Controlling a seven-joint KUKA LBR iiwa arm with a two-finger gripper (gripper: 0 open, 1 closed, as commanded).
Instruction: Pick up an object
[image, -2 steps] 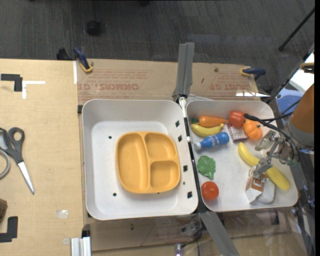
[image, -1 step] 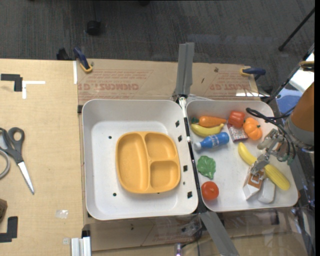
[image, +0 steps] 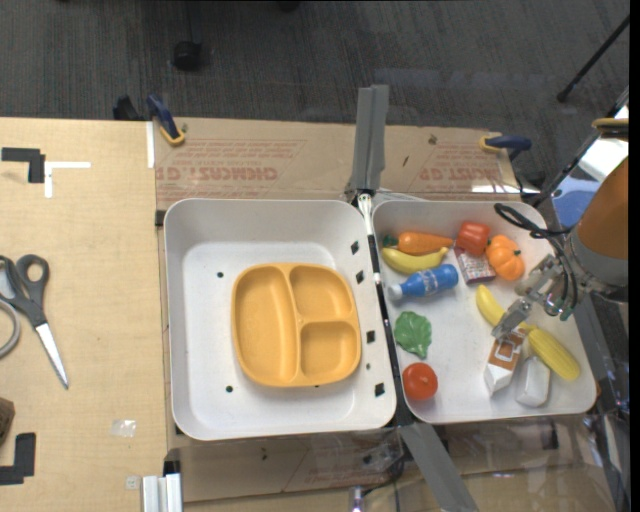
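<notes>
The right bin (image: 455, 405) holds several toy foods. An orange carrot (image: 425, 241), a yellow banana (image: 413, 260) and a blue bottle (image: 423, 284) lie at its far left. A red pepper (image: 473, 238) and an orange pumpkin (image: 506, 257) sit near the back. Closer to the front are a green leafy piece (image: 413, 333), a red tomato (image: 420, 381), a small white carton (image: 503, 362), a yellow corn cob (image: 553, 353) and a pale grey object (image: 533, 383). My gripper (image: 532, 302) hangs over the bin's right side, above the carton and the corn, next to a small yellow banana (image: 488, 304).
A yellow divided plate (image: 297, 323) lies in the left bin (image: 190, 330). Scissors (image: 38, 310) rest on the bench at the far left. A grey divider bar (image: 370, 150) runs between the bins at the back. The arm's orange band (image: 608, 225) looms at the right edge.
</notes>
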